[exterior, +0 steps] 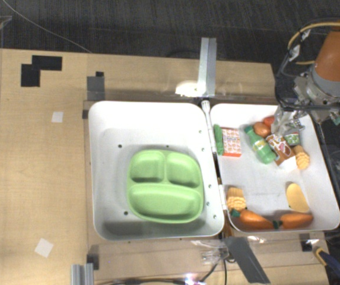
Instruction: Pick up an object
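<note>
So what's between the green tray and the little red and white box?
In the camera view, the green divided plastic tray and the red-and-white box are separated by bare white bin floor and the bins' meeting rims.

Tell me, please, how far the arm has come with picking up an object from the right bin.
Done: the grey arm's two-finger gripper is down in the shallow white right bin, over the cluster near the green plastic bottle.
In hand: nothing visibly; whether it grips anything cannot be told.
Left: the grasp and lift. The two orange toy carrots lie untouched at the front wall.
</note>
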{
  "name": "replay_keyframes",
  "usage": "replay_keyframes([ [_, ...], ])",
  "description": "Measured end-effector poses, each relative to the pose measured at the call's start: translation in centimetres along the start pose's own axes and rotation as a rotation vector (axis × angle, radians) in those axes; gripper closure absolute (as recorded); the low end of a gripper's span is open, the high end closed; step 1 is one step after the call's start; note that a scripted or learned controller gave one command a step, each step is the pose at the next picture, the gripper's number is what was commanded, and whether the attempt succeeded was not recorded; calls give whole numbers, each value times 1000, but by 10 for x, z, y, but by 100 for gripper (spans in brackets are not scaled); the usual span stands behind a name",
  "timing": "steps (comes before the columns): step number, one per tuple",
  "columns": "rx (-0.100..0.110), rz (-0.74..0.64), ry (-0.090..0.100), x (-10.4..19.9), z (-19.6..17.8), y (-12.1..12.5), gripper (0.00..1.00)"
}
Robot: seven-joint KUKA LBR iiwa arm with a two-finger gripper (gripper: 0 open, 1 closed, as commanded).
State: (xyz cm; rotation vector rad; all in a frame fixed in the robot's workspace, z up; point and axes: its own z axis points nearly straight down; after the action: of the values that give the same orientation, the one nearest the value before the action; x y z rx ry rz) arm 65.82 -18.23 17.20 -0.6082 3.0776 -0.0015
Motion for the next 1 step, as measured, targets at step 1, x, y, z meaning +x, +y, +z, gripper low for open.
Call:
replay_keyframes([
  [1,0,-3,-2,-2,-1,2,0],
])
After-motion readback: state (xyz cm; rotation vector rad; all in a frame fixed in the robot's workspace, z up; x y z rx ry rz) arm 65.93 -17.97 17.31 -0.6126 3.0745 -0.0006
